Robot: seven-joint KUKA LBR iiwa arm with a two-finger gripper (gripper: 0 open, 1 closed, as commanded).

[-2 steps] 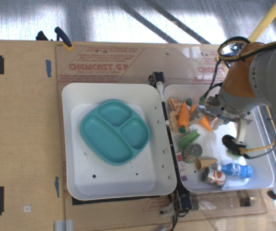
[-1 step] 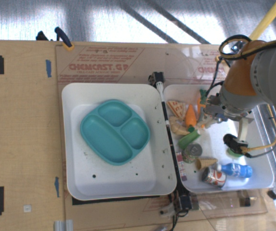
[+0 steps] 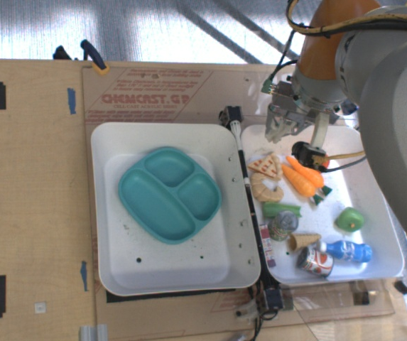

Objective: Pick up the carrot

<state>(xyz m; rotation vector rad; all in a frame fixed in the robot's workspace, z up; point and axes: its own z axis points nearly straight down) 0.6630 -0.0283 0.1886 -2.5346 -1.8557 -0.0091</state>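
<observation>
One carrot (image 3: 301,177) lies in the right bin (image 3: 382,212), orange with a green top pointing toward the near edge, a second similar orange piece just beside it. A pizza slice (image 3: 266,167) and a cookie (image 3: 267,187) lie to its left; a green apple (image 3: 349,219), a can (image 3: 284,225) and a blue bottle (image 3: 348,251) sit nearer. The gripper (image 3: 280,130) hangs above the bin's far end, fingers spread apart, gripping nothing. A teal divided plate (image 3: 169,193) rests in the left bin (image 3: 111,261).
</observation>
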